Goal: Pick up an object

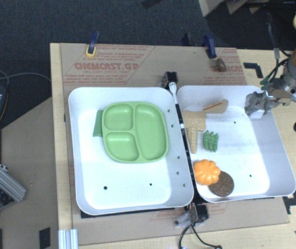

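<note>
Two white bins sit side by side on the worktop [137, 61], whose board reads "CHEMCAST G.P". Left bin [85, 191]: green divided plate [135, 131], flat. Right bin [272, 160]: beige wooden piece [194, 124], green toy [210, 140], orange pumpkin [206, 171] touching brown disc [222, 184], all loose for picking. Tool [256, 105]: over right bin's far corner, grip state cannot be told.

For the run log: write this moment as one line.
gripper: over right bin far right edge, nothing seen held | orange pumpkin, brown disc, green toy: in right bin | green tray: in left bin
</note>
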